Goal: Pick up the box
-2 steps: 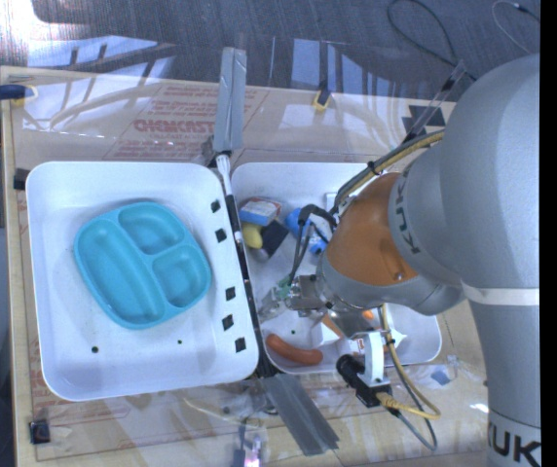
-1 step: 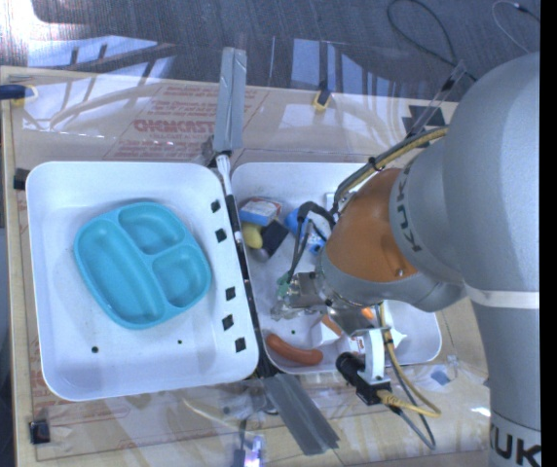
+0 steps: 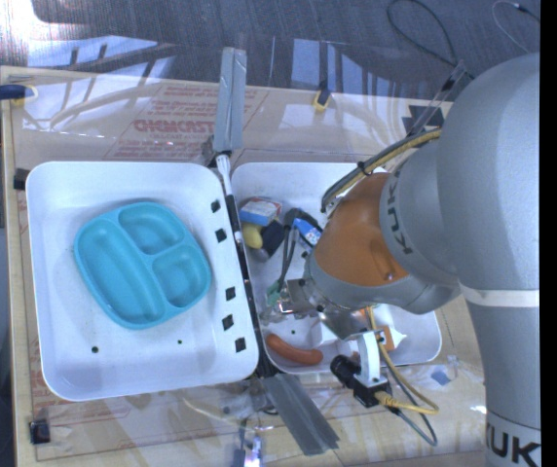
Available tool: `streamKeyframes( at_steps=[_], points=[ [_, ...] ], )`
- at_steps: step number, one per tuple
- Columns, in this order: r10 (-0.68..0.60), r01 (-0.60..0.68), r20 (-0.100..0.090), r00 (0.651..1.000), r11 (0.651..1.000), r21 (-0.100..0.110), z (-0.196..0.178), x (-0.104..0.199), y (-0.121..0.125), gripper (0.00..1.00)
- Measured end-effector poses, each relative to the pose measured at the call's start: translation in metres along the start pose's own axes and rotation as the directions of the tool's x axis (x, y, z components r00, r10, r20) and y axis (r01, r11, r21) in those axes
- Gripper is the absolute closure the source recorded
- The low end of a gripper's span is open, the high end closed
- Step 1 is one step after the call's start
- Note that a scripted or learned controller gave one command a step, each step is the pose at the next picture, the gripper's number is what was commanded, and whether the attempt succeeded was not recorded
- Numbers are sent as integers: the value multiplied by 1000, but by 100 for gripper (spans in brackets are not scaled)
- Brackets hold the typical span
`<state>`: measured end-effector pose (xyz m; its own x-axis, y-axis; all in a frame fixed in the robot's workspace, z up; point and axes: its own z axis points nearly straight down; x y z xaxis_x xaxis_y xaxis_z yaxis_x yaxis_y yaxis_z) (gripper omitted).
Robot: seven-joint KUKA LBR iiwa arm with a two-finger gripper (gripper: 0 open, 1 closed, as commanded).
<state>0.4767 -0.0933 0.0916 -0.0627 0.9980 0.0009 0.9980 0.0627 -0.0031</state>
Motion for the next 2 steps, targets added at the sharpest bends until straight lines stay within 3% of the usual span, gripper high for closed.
streamKeyframes(
  at_steps=[1, 2],
  points=[
    [-355, 355, 1, 935, 935, -2, -114, 64, 64, 100],
    [-562, 562, 4, 827, 827, -4, -182, 73, 29, 100]
  ],
)
